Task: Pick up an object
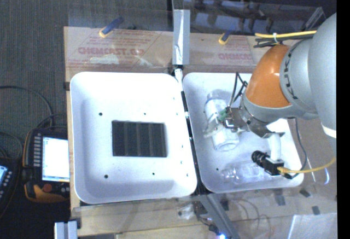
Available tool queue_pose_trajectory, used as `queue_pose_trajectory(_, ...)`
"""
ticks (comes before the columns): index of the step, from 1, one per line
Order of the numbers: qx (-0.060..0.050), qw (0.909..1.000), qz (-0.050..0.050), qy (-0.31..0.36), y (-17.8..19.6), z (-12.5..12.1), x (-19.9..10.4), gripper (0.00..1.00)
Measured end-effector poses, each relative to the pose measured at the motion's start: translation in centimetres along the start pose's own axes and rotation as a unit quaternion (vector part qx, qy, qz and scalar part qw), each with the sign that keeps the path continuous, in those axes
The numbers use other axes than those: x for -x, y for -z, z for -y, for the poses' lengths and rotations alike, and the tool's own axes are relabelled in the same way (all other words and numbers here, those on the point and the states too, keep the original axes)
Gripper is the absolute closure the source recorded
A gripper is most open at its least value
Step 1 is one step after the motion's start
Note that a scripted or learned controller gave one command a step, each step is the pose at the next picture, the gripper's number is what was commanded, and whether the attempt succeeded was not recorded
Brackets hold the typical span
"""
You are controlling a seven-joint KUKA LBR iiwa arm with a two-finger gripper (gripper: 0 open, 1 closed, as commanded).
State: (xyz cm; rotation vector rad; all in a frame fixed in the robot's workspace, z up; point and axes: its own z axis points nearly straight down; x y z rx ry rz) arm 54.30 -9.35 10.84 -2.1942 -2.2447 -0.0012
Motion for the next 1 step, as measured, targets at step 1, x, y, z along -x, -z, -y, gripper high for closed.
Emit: queue_pose_trajectory(1, 0.0, 0.9998, 0.002, -0.021, 7.55, -5.19, -2.0, 1.0)
